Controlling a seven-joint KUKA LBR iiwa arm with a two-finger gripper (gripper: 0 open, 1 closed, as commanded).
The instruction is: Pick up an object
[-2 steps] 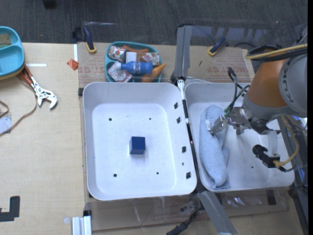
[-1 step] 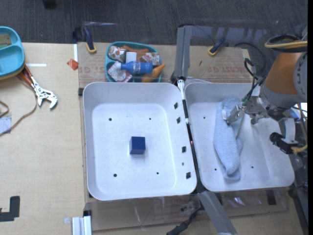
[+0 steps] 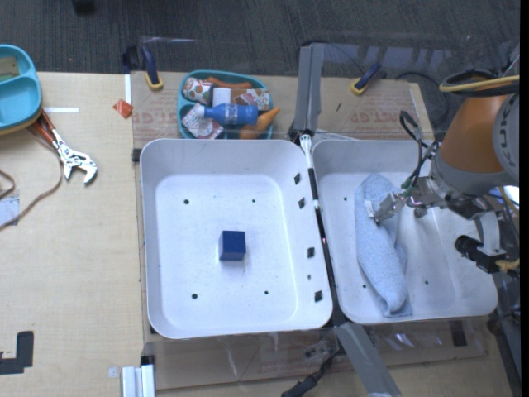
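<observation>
Gripper [image 3: 387,211] low over the towel [image 3: 382,251] in right bin [image 3: 463,304] — prob. for grasp; fingers' state: cannot tell.

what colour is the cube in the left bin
Dark blue; the cube shows clearly in the camera view.

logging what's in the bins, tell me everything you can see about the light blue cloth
The light blue cloth looks like soft terry fabric, bunched into a long rumpled strip. It lies flat on the floor of the right bin, running from near the top left toward the bottom edge. The gripper sits at its upper part.
</observation>
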